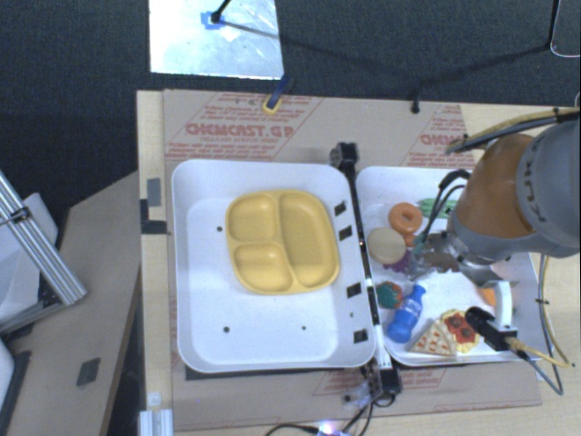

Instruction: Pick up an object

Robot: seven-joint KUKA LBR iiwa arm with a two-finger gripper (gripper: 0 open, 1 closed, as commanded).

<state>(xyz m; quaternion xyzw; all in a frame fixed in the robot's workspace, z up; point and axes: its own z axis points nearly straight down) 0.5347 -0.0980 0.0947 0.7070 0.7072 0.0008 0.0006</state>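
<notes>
One yellow tray (277, 241); one blue bottle (406, 313); one pizza slice (438, 336)

"CHEMCAST GP" in red on the protective sheet (238, 127)

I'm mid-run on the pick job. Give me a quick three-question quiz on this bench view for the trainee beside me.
1. True or false: the yellow tray lies in the right bin.
2. Which lies nearest the divider between the bins? A) pizza slice B) blue bottle C) orange donut
3. Fill in: the gripper is over the ____ bin.

Key: 1 false, it lies in the left bin. 2 B. 3 right.
</notes>
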